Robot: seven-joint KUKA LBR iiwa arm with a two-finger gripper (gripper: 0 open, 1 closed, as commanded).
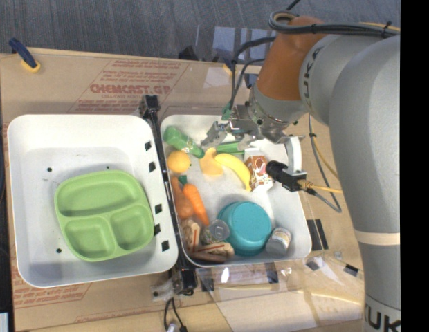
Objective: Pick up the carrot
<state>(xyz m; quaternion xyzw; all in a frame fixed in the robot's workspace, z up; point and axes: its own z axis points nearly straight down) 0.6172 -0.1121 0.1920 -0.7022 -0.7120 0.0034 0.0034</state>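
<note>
Carrot (194, 200): lying loose at the right bin's (297, 220) left wall, near the lemon (178, 161); tool (225, 135) hovers farther back, fingers spread, holding nothing, presumably pre-grasp.

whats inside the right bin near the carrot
In the right bin, the carrot lies by the left wall, a lemon above it, a banana and teal bowl to its right. Its lower end is hidden among cluttered items.
</note>
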